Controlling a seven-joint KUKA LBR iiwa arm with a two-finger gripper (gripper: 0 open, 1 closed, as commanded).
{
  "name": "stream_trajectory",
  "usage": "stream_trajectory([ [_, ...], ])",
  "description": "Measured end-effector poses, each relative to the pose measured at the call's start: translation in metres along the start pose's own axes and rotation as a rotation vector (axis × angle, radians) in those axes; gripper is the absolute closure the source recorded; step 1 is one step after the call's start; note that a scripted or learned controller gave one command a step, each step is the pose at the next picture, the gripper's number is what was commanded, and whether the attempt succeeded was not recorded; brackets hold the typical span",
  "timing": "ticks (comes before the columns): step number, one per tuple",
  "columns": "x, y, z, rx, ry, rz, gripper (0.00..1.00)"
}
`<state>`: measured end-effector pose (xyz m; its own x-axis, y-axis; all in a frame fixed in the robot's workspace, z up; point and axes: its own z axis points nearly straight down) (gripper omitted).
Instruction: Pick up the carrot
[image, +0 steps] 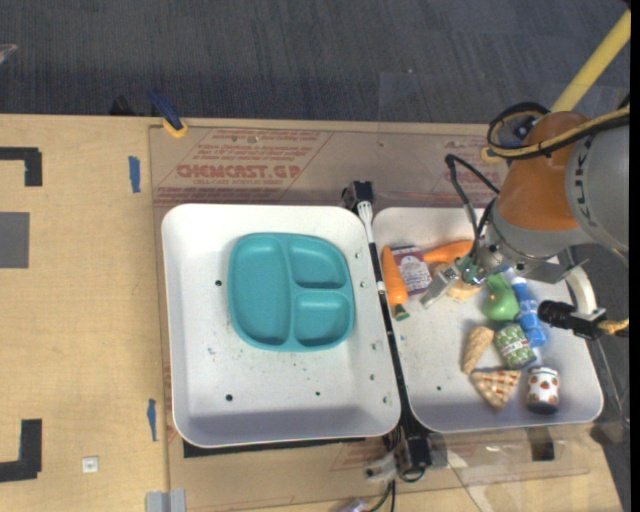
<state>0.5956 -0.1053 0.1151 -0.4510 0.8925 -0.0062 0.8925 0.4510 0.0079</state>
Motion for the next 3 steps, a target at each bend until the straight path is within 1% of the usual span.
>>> stream_trajectory([
  [1,-0.03,0.027,0.027,0.001,0.002,0.089,0.0],
  [2,-0.066,0.043,0.028,0.035,0.018,0.608,0.0],
  [3,-0.069,0.042,0.016,0.031,0.006,0.61,1.0],
])
